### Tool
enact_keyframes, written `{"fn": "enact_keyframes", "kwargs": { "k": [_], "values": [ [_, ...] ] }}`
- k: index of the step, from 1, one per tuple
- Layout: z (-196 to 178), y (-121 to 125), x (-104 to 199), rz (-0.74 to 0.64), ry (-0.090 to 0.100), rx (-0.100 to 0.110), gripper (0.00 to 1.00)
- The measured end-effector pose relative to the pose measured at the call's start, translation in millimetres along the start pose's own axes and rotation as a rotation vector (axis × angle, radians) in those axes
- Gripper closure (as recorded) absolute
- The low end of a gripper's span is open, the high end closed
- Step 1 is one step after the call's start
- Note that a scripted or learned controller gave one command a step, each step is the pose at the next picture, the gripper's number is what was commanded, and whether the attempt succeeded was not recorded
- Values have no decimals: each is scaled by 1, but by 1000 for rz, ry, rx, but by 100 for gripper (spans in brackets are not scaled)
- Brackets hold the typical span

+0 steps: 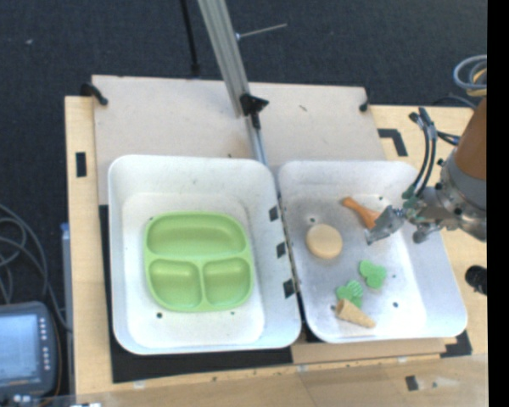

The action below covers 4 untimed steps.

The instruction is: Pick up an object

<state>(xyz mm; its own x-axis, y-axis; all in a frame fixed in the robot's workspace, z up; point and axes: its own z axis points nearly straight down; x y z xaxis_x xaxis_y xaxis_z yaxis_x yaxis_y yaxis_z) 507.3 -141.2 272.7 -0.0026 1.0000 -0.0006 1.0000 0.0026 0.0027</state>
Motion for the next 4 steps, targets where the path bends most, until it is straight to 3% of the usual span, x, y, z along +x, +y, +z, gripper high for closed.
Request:
{"fn": "enact_keyframes", "kwargs": {
  "k": [1,2,4],
  "values": [
    [0,0,-1,5,0,-1,0],
    [59,8,-2,3,0,6,0],
    [150,-1,-3,4,0,6,0]
  ]
}}
